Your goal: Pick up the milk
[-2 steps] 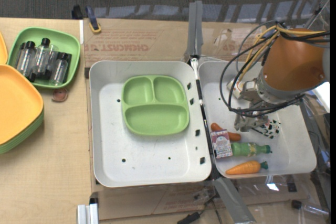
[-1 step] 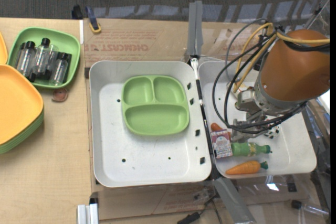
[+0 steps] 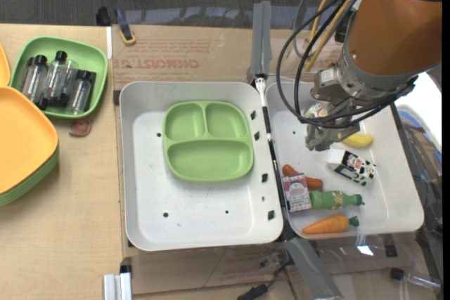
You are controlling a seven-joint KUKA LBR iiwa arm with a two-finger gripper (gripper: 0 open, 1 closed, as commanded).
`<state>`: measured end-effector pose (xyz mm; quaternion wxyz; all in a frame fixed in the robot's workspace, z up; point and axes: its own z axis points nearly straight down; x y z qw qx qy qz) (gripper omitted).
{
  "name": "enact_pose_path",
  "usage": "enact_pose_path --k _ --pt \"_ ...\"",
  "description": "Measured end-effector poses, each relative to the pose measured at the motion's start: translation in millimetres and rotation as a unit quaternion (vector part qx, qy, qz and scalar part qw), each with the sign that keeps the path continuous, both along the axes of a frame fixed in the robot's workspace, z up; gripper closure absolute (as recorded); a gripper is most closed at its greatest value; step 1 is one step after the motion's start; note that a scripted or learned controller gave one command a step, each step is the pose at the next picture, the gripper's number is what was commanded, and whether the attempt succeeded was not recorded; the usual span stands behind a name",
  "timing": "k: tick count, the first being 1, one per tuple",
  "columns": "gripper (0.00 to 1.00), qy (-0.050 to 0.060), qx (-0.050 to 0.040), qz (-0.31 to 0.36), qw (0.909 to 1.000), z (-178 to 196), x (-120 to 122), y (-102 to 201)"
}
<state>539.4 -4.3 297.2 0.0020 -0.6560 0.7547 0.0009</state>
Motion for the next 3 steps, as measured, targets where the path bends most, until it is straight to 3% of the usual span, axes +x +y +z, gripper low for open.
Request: enact_pose_path --k 1,2,3 --pt "1.00 0.002 -0.0011 -0.260 0.9655 -106 -62 19" --pt "1.00 0.000 -0.0004 -0.234 0.9723 -85 -7 1" --pt "1.00 0.001 -0.0010 -0.081 0.9967 -103 -61 -7"
